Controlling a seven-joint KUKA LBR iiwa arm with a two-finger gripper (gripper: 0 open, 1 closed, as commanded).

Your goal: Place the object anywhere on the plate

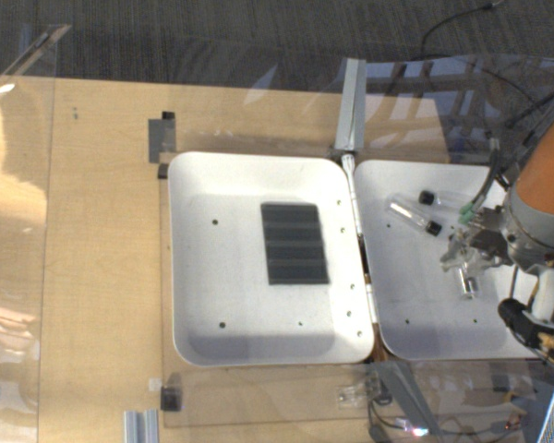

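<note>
Camera view, dark ribbed plate [295, 243] in left bin [203, 330], clear tube [415, 216] with black cap in right bin [397, 330] right of plate, end effector [465, 268] beside tube, grip state unclear

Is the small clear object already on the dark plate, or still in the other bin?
Still off it. The clear object lies flat in the right bin, while the dark plate sits in the left bin.

The arm [542, 187] shows a rounded orange band above a grey wrist ring. Below it sits a metallic silver claw [465, 270] with small green details, dark cables, and a white block alongside.
</note>
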